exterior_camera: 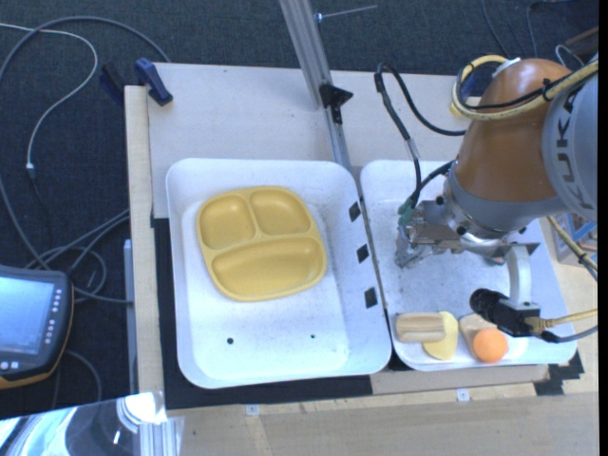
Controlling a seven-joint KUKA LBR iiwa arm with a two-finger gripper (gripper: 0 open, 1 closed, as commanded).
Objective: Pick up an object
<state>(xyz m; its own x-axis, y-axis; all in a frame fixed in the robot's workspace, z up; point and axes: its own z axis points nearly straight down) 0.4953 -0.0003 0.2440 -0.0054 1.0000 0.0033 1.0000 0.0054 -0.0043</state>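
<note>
"Orange ball [489, 346] lifted yet?"

"No. It lies on the floor of the right bin [446, 283], at the edge nearest the bottom of the view. A yellow wedge [441, 349] and a tan block [419, 327] sit just beside it."

"And the gripper [415, 242]?"

"Low over the same bin, toward its left wall, apart from all three. I see nothing in it. Whether it is apart or together I cannot tell, since the arm [508, 150] hides much of it."

"What about the left bin [275, 340]?"

"A yellow plate [261, 243] lies flat in it, well away from the gripper."

"So how far along is it?"

"Early, I'd say. Nothing is picked. What's left is choosing a thing, closing on it and raising it. The block looks like the nearest candidate, though the gripper isn't over it."
</note>
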